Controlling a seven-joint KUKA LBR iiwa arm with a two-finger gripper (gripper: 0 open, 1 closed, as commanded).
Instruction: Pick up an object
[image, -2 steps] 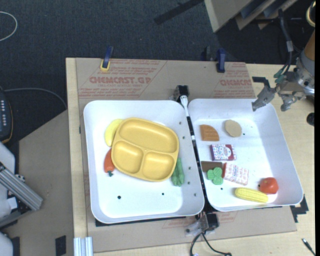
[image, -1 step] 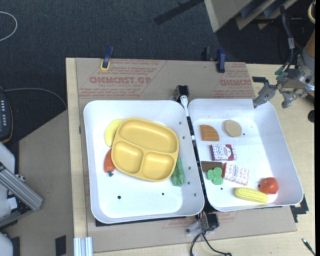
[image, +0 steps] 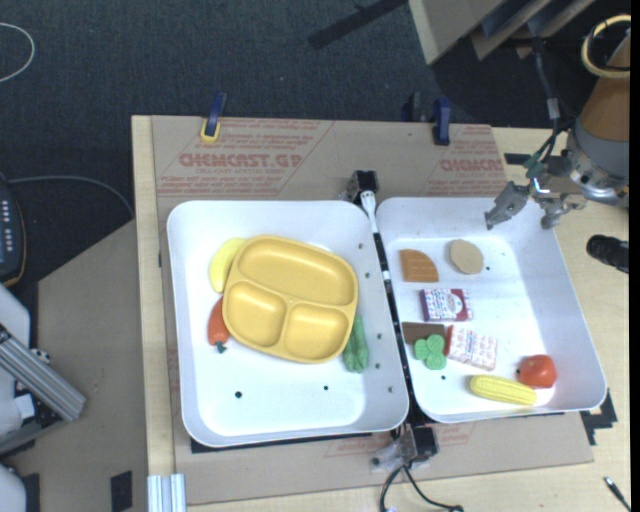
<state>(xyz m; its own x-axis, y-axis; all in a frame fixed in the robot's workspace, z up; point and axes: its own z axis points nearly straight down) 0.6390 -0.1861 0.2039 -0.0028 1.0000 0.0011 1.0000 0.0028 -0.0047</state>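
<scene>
The two-finger metal gripper (image: 526, 208) hangs spread wide and holding nothing over the right white bin's (image: 568, 300) far edge; the round tan biscuit (image: 466, 257) lies nearby below it.

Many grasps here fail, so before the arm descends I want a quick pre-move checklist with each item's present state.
1. Gripper open: ok, its fingers stand apart.
2. Gripper carrying nothing: ok.
3. Targets in right white bin: ok, round tan cookie and brown toast slice lie nearest.
4. Cookie and toast apart from each other: ok.
5. Yellow corn cob free-standing: not ok, red tomato sits against it.
6. Gripper over a target: not ok, it hovers at the bin's far rim.
</scene>
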